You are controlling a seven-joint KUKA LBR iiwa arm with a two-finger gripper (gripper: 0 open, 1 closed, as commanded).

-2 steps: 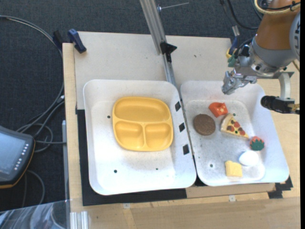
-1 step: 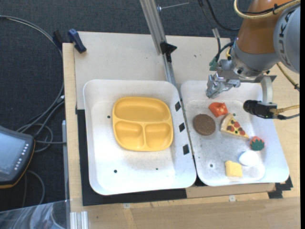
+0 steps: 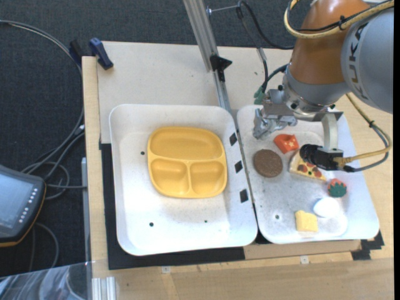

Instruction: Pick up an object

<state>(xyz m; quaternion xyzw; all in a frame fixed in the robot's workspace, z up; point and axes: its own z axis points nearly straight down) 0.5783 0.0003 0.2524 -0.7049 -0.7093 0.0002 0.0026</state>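
Over the right bin: we are watching the grey and orange arm (image 3: 325,42) reaching in from the right, its pincer (image 3: 265,125) hanging low at the bin's far left corner.
Pincer state: we are seeing nothing between its fingers; whether they are standing wide or narrow we cannot tell from this slant.
Task's things: we are counting the candidates in the right bin (image 3: 275,227), namely a red piece (image 3: 286,143) just beside the pincer, a brown disc (image 3: 268,163), a pizza slice toy (image 3: 306,168), a small red and green piece (image 3: 337,187), a white round piece (image 3: 325,207) and a yellow block (image 3: 305,220).
Why so placed: we are judging that the small toys are lying loose and apart so that a two-finger pincer can close on one without catching its neighbour; the red piece and the brown disc are sitting nearest.
Left bin: we are noting a yellow divided tray (image 3: 186,162) lying flat in the left bin (image 3: 128,230), likely waiting as a place to set things down.
Table: we are seeing both bins sitting side by side on the pale table (image 3: 156,74).
Writing: we are reading part of the letters "KU" on the arm's grey casing (image 3: 365,58); no other label is legible.
Progress: we are judging the pick as not yet made.
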